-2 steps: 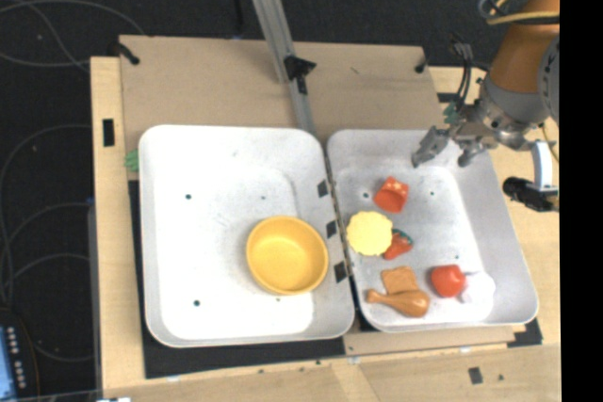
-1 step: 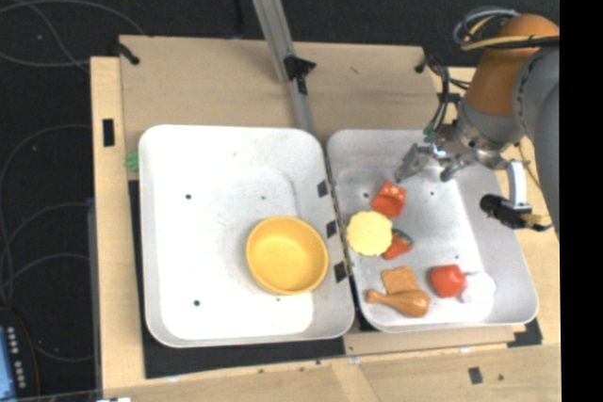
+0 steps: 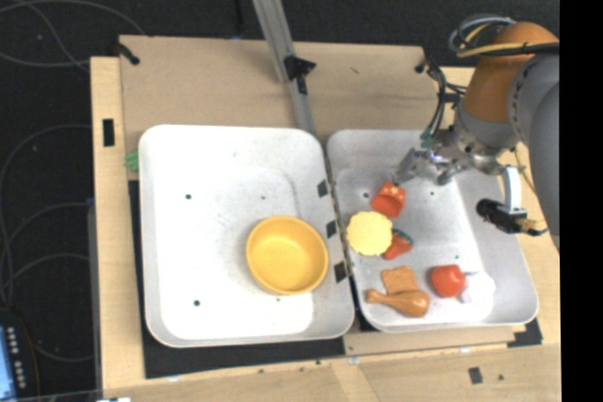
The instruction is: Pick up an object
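A tan counter (image 3: pixel 217 89) filled most of the scene, seen from above at a slant against a dark floor with thin cables trailing on the left side. Two shallow white bins sat side by side on the counter, touching along their inner edges. The left bin (image 3: pixel 207 174) was the larger-looking one and held a single yellow bowl (image 3: pixel 286 254), upright, near its lower right corner. The right bin (image 3: pixel 490 297) held a cluster of small toy foods.

A grey robot arm (image 3: pixel 504 99) with an orange band reached in from the right, its wrist hanging over the upper part of the right bin. A slim metal pole (image 3: pixel 268 0) rose at a slant from the counter's back edge, just above where the two bins met.

The claw (image 3: pixel 429 163) pointed down toward the upper middle of the right bin, its dark fingers spread a little apart with nothing between them. Just below and left of it lay a small red piece (image 3: pixel 388 200), close to the claw but not gripped.

Below that, a round yellow piece (image 3: pixel 369 233) sat against the bin's left wall, with a second red piece with a green tip (image 3: pixel 399 246) touching its right side. Nearer the front lay a brown drumstick (image 3: pixel 400 300), a small tan slice (image 3: pixel 399 279) just above it, and a red tomato (image 3: pixel 448 281) to their right.
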Action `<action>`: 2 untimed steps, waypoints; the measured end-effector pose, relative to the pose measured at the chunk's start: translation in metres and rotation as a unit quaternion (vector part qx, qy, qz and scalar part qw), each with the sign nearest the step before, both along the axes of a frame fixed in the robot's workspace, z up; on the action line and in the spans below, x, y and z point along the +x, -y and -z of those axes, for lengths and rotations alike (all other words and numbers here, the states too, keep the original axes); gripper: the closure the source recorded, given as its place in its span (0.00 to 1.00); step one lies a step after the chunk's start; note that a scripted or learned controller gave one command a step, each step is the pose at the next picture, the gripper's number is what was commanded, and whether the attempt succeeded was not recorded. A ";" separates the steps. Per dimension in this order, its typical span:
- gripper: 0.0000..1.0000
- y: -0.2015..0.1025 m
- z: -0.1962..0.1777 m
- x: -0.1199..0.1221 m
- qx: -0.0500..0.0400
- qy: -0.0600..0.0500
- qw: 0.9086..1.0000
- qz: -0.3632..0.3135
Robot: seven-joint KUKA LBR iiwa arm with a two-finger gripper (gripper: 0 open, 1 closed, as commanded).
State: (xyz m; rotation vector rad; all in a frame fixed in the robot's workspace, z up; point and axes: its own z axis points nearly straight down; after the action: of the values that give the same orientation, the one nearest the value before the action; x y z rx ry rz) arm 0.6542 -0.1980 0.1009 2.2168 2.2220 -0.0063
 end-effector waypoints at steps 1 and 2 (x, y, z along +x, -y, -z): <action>1.00 0.001 -0.013 0.001 -0.002 0.002 1.000 -0.001; 1.00 0.001 -0.078 -0.001 0.002 0.005 1.000 0.001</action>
State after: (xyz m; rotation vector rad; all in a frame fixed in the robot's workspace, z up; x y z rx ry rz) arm 0.6534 -0.1986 0.1787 2.2156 2.2173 0.0079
